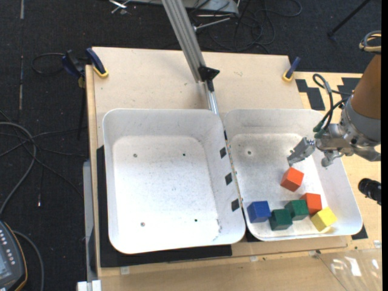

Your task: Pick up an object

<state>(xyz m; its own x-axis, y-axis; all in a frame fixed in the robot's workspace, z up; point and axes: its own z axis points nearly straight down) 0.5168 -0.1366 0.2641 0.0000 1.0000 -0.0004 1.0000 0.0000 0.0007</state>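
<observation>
The gripper (pixel 314 152) hangs over the right-hand bin (pixel 267 129), reaching in from the right side of the view. Its two fingers are spread apart, one slanting toward the left and one shorter toward the right, with nothing between them. Just below and slightly left of the gripper, apart from it, an orange cube (pixel 292 179) lies on the bin floor, turned so its corners point diagonally. It is the nearest object and, by my judgement, the likeliest target; the gripper would need to drop down and shift a little toward the near edge of the bin to straddle it. Farther down from the gripper, along the bin's near wall, sits a cluster: a blue cube (pixel 259 210), two green cubes (pixel 280 219) (pixel 298 208), a second orange cube (pixel 313 202) and a yellow cube (pixel 324 219), packed closely. To the gripper's left lies the second white bin (pixel 121 132) on the bench (pixel 151 77).
</observation>
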